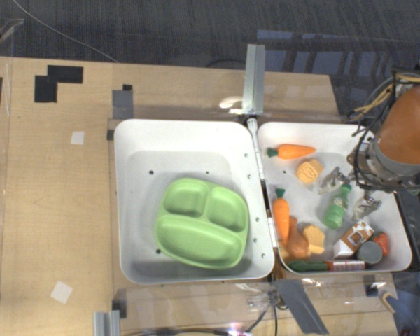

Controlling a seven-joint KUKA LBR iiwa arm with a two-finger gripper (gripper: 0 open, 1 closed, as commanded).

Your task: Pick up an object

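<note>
Near edge of right bin (404, 257): can (370, 253), carton (355, 234). Green bottle (337, 210) lies mid-bin between the spread fingers of the gripper (348, 191), not yet held. Lower straight, close squarely across the bottle's body. Corn (309, 171) at its 10 o'clock, carrot (295, 150) farther.

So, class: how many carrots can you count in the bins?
2. One carrot lies flat near the top of the right bin; the other carrot lies along its left wall. More may hide in the pile below.
</note>
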